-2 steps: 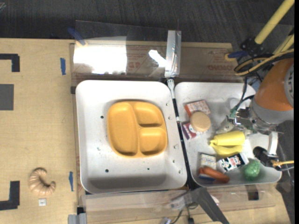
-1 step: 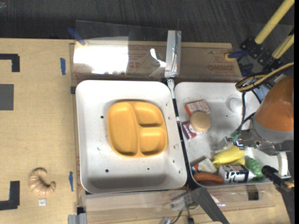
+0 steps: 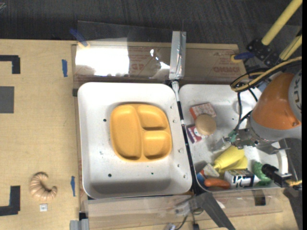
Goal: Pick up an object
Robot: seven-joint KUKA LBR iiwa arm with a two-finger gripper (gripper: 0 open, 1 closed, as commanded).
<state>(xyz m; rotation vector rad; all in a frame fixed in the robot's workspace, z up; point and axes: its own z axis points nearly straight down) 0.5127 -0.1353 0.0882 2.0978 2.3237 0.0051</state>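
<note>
1. Pos: gripper (image 3: 238,139) sits low over the right white shallow bin (image 3: 218,94), mid-right part, arm reaching in from the right. Open or closed: can't tell, the wrist hides it.
2. Likeliest target (my guess): yellow floppy plastic piece (image 3: 232,159), just on the near side of the gripper, in the bin's near half.
3. Neighbours: tan round ball (image 3: 207,124) to the left and farther back, w/ red-and-white small box (image 3: 201,110) beyond it. Green plastic item (image 3: 261,169) at right. Black-and-white labelled tube (image 3: 242,179) and orange stick (image 3: 217,182) by the near wall.
4. Approach: shift slightly nearer, then drop vertically onto the yellow piece's thick middle, not its thin left tip. Things lie close together, so a slanted entry would prob. shove the tube or the green item.
5. Risk: soft shape may slip out. Close firmly before lifting, and lift slowly.
6. Left white shallow bin (image 3: 91,128) w/ yellow three-compartment plastic plate (image 3: 129,133): well apart, ignore.
</note>
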